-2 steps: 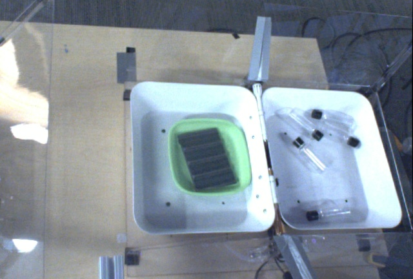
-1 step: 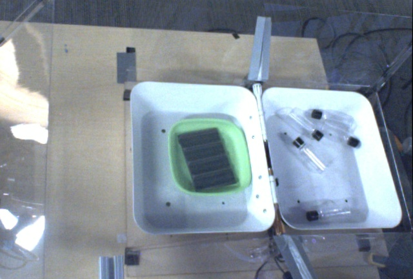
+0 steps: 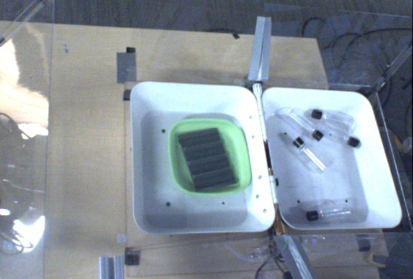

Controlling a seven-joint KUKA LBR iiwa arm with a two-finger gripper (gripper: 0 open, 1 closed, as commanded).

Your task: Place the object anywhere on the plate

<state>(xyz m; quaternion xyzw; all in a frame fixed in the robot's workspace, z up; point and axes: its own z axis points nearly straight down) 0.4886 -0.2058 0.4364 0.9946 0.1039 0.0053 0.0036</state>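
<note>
A green square plate (image 3: 240, 142) sits in the left white bin (image 3: 148, 168). On its middle lies a dark grey ribbed block (image 3: 206, 159), set at a slight slant. In the right white bin (image 3: 374, 161) lie several clear plastic tubes with black caps: one (image 3: 297, 119) near the back left, one (image 3: 310, 150) in the middle, one (image 3: 338, 121) at the back, and one (image 3: 328, 211) near the front.
A grey metal post (image 3: 260, 49) stands at the back, where the two bins meet. The wooden bench top (image 3: 71, 142) stretches to the left. Cables (image 3: 361, 58) lie behind the right bin.
</note>
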